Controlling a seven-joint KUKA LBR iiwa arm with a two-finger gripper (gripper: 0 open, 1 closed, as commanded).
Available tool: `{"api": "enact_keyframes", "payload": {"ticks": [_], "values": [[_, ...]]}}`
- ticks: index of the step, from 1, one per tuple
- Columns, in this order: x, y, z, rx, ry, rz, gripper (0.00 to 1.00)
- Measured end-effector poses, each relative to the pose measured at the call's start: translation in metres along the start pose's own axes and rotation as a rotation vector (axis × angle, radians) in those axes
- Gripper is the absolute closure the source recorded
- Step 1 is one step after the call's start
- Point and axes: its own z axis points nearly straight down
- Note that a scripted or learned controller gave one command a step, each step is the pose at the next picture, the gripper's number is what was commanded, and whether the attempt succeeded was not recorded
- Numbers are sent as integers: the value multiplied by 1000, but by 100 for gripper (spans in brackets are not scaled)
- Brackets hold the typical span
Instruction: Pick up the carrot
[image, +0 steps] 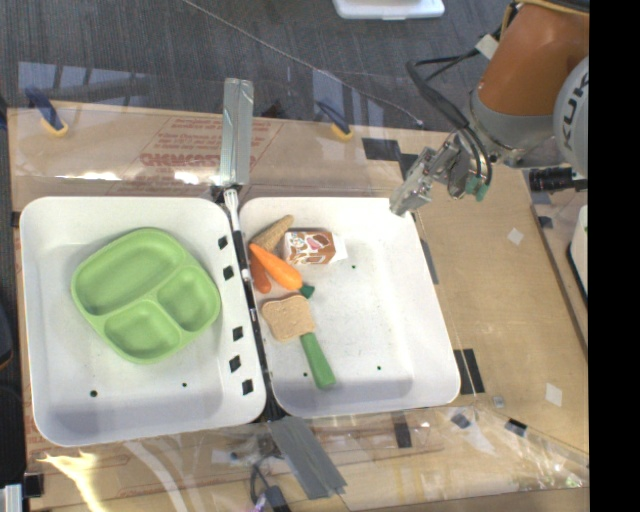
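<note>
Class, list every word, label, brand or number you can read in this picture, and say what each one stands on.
Red printing on the clear plastic sheet behind the bins: too blurred to read.
Picture and lettering on the small brown-and-white packet in the right bin, beside the carrot: too small to read.
Nothing can be read with certainty.

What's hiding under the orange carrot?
The carrot lies in the right bin, partly over a tan bread piece. What else sits beneath it is covered.
</note>
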Motion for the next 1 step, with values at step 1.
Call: {"api": "enact_keyframes", "payload": {"ticks": [1], "values": [[5,-3,-17,0,-5,-325,100]]}}
